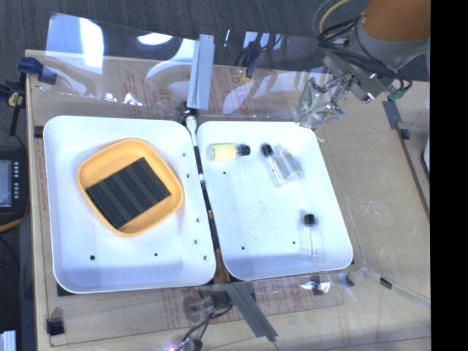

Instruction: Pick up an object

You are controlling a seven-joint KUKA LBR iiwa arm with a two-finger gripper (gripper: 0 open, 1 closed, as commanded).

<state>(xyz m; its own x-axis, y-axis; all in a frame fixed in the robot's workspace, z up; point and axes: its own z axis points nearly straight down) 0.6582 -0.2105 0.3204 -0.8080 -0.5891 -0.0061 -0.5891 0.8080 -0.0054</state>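
1. Above the right bin's (333, 218) far corner hangs my gripper (319, 107), holding nothing; its opening I cannot tell.
2. Nearest target: the clear vial (281, 163), beside the yellow bottle (227, 151).
3. Risk: the slick vial could roll away under my descent.

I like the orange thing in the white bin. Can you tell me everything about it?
The orange tray is a shallow, rounded-square dish that looks like smooth plastic. A dark ribbed pad lies flat inside it, covering most of its floor. The tray sits turned at a slant in the left bin, resting on the bin's floor, with nothing else touching it.
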